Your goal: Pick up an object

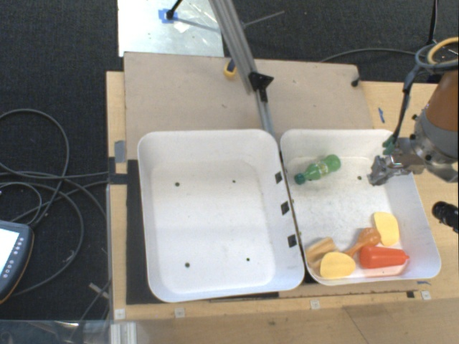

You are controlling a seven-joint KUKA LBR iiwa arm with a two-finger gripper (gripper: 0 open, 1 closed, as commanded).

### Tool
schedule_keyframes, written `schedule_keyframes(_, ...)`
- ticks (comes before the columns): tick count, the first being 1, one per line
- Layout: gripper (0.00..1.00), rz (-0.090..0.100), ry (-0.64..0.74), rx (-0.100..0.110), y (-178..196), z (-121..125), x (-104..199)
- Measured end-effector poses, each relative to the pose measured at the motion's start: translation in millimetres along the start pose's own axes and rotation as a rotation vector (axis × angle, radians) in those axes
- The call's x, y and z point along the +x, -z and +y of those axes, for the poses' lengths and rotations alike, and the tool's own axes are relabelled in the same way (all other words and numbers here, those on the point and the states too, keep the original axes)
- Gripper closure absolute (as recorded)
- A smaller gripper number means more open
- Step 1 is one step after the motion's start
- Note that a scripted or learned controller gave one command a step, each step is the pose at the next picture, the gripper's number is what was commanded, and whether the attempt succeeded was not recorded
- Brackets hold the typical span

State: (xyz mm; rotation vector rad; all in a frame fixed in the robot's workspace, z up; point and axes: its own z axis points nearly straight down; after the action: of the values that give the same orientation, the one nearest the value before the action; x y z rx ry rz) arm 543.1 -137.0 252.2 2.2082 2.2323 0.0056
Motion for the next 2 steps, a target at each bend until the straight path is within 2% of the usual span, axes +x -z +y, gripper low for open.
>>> schedule_keyframes(1,1.00,0.000,0.001,0.001,4.9,13.2,51.3)
schedule_keyframes(2,1.00,0.001,-0.001,0.003,-7.8,23.2,100.7)
